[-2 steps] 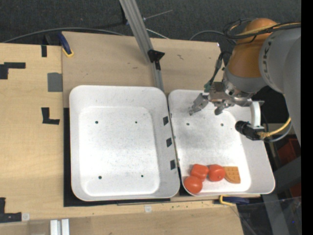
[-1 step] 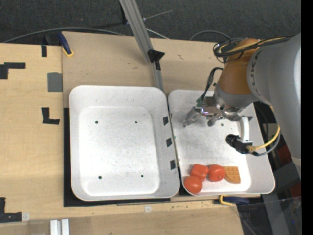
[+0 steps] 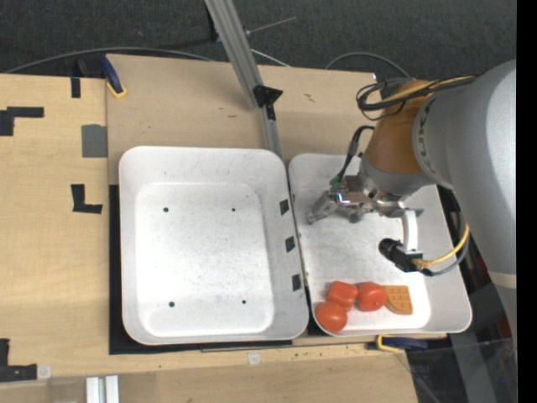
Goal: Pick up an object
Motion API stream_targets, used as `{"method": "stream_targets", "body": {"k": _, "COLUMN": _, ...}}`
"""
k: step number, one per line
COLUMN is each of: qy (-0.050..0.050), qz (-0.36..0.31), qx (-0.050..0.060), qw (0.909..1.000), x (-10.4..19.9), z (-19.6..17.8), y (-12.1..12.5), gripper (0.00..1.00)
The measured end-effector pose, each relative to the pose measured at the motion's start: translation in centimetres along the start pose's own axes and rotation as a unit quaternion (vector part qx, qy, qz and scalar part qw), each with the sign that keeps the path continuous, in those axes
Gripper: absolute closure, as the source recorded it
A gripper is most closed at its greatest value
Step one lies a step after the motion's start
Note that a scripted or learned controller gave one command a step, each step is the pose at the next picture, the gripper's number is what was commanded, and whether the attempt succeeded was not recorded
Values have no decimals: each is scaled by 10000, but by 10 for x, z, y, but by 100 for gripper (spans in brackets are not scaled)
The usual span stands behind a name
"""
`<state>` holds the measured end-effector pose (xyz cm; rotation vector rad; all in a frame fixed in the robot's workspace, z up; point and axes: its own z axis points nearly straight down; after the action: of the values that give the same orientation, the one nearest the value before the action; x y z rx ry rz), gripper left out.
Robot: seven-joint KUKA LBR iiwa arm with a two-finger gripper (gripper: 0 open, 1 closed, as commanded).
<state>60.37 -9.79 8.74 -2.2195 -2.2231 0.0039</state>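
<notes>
Item: three small things for picking, clustered in the right bin [image 3: 445, 309] at its near edge. We count two red pieces, one [image 3: 341, 293] touching another [image 3: 369, 296], a third red lump [image 3: 332, 316] just in front of the first, and an orange block [image 3: 398, 300] touching the red group on its far-right side.

Handling, as we judge it: the red pieces look rounded, smooth and light, likely toy food, so apt to roll or slip; we would close across the widest part of the outermost one. The block looks flat-sided, stiffer, and offers the surer hold.

Tool [image 3: 323, 211]: in the same bin, well behind the red pieces, pointing toward the left bin [image 3: 134, 225]. We see nothing between its fingers; how far they are parted we cannot tell.

Both bins rest on the table [image 3: 50, 250].
</notes>
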Motion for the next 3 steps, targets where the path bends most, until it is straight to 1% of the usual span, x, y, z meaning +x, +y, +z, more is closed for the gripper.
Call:
{"method": "stream_targets", "body": {"k": 1, "qy": 8, "qz": -8, "qx": -2, "qw": 10000, "x": 1, "z": -11, "y": 0, "gripper": 100}}
{"method": "stream_targets", "body": {"k": 2, "qy": 6, "qz": 5, "qx": -24, "qw": 10000, "x": -5, "z": -57, "y": -3, "gripper": 100}}
{"method": "stream_targets", "body": {"k": 3, "qy": 8, "qz": -4, "qx": -32, "qw": 10000, "x": 2, "z": -116, "y": 3, "gripper": 100}}
